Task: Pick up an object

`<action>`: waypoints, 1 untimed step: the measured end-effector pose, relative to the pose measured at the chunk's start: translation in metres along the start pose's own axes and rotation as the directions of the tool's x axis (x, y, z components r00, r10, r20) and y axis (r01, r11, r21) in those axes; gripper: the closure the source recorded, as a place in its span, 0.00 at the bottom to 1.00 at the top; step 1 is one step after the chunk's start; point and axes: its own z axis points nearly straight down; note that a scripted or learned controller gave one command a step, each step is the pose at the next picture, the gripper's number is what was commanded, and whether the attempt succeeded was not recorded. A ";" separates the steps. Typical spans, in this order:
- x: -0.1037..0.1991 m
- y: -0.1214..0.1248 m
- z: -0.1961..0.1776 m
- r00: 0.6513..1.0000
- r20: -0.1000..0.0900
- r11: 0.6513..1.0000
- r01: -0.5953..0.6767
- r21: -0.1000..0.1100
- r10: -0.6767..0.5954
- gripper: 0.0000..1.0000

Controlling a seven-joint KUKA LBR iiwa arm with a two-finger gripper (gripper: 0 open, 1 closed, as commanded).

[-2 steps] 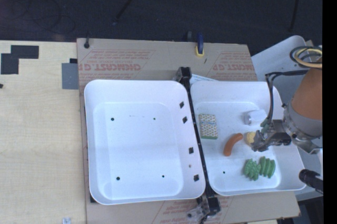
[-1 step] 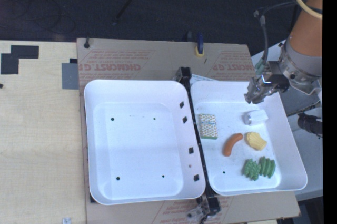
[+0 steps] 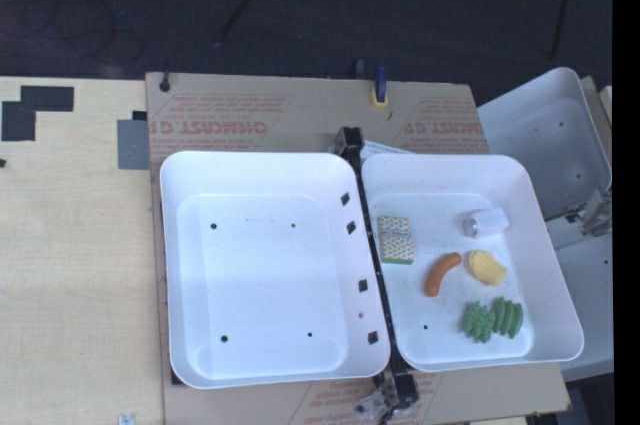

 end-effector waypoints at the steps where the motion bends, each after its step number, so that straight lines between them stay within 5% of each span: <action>1: 0.049 -0.008 0.209 1.000 -0.010 1.000 0.015 0.007 -0.015 1.00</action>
